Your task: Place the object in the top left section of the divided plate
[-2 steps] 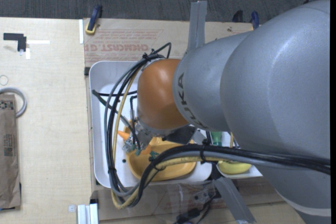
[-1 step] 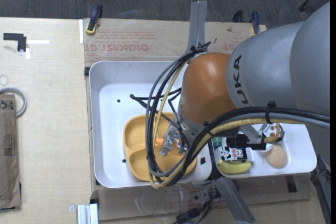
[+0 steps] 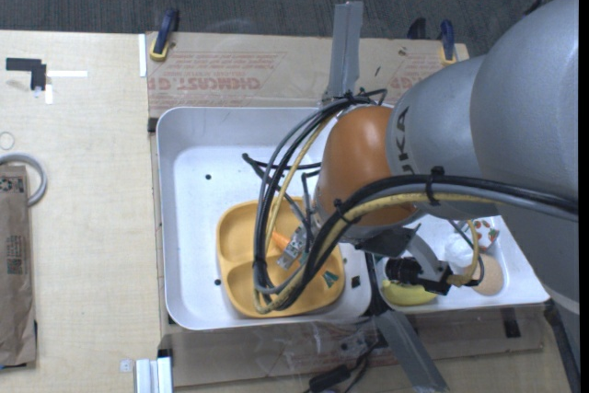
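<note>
Far left, off the bins, a brown paper bag (image 3: pixel 17 262) can be seen lying flat on the bench, with a grey ring (image 3: pixel 28 181) just above it and a small black bracket (image 3: pixel 28 69) further up. A cardboard sheet (image 3: pixel 239 69) is pinned along the back edge by two blue-and-yellow clamps (image 3: pixel 164 32).

Then comes the left bin (image 3: pixel 184 198). The yellow divided plate (image 3: pixel 237 244) is sat in its lower half, close to the front wall, and a raised divider can be made out curving across the plate's left side. A small orange piece (image 3: pixel 279 239) is seen over the upper middle of the plate, which is presumably the object. Which section it's in can't really be told, since the right part of the plate is covered by black and yellow cables (image 3: pixel 271 189).

Right beside that orange piece a bit of grey metal is visible, taken to be the gripper (image 3: pixel 294 246), hanging low over the plate. Whether it's open, closed or clamped on anything can't be told from here, because it's buried under the cable loop and the wrist. Whether the piece is touched by it can't be made out either. A tiny green triangle (image 3: pixel 329 276) shows near the plate's right rim.

The orange band (image 3: pixel 363 161) is parked over the seam between the bins, and the big grey arm (image 3: pixel 515 124) covers most of the right bin (image 3: pixel 529 283). In the strip left uncovered, a yellow item (image 3: pixel 405 294), something white (image 3: pixel 457 249) and a tan round thing (image 3: pixel 490 276) are seen along the front.
</note>
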Controlling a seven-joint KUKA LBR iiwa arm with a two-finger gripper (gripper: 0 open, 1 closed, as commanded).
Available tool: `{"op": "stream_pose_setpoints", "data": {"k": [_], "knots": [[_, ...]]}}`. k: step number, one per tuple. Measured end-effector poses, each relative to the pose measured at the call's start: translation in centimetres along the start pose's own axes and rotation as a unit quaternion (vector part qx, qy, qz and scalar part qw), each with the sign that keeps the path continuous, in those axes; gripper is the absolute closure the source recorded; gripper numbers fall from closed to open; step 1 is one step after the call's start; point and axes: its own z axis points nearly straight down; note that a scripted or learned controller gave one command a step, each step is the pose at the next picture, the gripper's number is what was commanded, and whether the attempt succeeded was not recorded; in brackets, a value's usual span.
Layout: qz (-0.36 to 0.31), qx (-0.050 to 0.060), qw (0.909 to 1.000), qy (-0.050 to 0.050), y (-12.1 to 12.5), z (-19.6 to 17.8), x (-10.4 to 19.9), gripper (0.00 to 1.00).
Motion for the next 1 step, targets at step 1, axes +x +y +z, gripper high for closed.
{"op": "stream_pose_setpoints", "data": {"k": [1], "knots": [[0.293, 0.003, 0.9562, -0.003, 2.53, 0.12, 1.67, 1.0]]}}
